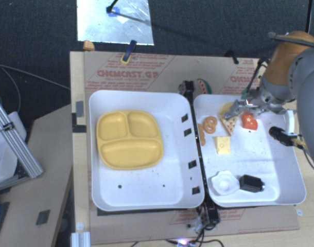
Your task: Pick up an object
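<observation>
My gripper [239, 107] hangs low over the far part of the right bin [285, 189], reaching in from the right. Its tip is above a tan cracker wedge [229, 123] and a yellow piece [227, 108]. A red toy food piece [249, 121] lies just right of the tip. Further left sits an orange pretzel [210, 124], and a yellow cheese cube [223, 145] lies below it. Near the front of this bin are a white fried egg [223, 182] and a black block [251, 183]. Nothing is seen held.
The left bin [172, 189] holds a yellow divided plate [129, 139]. The bins' inner walls meet at a ridge [195, 143] with black clips. Behind the bins lie brown cardboard [146, 73] and a shiny sheet [115, 13].
</observation>
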Controlling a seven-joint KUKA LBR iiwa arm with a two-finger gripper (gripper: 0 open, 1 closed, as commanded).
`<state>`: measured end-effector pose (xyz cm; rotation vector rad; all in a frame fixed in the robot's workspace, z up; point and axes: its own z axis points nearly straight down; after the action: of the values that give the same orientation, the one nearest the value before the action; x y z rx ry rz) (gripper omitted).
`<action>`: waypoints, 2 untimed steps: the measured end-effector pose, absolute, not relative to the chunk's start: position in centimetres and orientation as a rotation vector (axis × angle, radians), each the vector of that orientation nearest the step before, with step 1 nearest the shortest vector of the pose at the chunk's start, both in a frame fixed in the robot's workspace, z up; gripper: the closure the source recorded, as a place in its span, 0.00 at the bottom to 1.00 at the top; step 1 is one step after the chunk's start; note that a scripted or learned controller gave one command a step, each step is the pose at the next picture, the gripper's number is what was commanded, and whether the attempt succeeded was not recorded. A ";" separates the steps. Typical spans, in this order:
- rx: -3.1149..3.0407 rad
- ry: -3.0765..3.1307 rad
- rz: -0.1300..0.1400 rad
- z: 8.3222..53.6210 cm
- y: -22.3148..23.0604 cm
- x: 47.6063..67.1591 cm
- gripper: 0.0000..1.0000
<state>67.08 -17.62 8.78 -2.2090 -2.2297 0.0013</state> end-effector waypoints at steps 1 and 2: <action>-2.209 -2.234 -0.008 10.2 -17.5 67.2 1.00; -2.211 -2.237 -0.012 19.0 -7.1 63.5 1.00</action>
<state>63.49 -7.06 19.05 -2.2106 -2.2373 -0.0119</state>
